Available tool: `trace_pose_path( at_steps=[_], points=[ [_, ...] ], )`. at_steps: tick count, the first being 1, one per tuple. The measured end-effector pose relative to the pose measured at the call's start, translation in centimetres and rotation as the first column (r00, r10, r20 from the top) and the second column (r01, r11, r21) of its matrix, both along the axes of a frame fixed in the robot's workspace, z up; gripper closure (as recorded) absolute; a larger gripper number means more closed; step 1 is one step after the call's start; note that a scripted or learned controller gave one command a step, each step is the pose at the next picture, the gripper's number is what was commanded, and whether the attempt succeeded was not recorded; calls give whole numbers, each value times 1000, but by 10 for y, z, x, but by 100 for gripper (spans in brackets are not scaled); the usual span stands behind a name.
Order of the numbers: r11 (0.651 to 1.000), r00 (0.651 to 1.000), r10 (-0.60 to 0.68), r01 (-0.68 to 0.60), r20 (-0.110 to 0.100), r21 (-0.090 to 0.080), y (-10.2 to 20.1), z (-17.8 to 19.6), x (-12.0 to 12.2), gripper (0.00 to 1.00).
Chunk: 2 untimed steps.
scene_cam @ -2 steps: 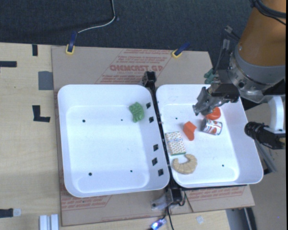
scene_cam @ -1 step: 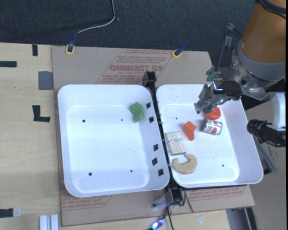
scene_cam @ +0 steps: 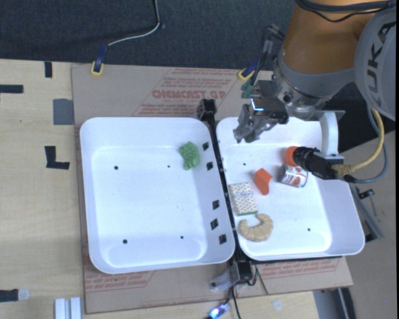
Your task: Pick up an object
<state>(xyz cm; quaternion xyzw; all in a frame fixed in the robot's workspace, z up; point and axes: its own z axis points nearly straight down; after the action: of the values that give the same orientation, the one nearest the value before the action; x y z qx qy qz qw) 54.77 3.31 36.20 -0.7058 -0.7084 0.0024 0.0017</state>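
Jaws (scene_cam: 248, 133) over right bin (scene_cam: 332, 238), state unclear; orange block (scene_cam: 263, 181) lies nearby below.

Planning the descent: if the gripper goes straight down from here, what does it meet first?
Probably bare floor of the right bin near its upper-left corner; the gripper hangs there, apart from the orange block. Depth is unclear.

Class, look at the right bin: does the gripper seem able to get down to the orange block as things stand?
Probably yes. The gripper hangs over the right bin, and the orange block lies uncovered just below it in the view, apart from the small packet and the can.
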Motion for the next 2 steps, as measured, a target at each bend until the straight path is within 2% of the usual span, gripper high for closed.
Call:
trace_pose_path(
  at_steps=[1, 2],
  points=[
    [1000, 1000, -2, 2, -1, 0, 18, -39, -32, 100],
    [1000, 1000, 1, -1, 9, 2, 50, 11, -16, 100]
  ],
)
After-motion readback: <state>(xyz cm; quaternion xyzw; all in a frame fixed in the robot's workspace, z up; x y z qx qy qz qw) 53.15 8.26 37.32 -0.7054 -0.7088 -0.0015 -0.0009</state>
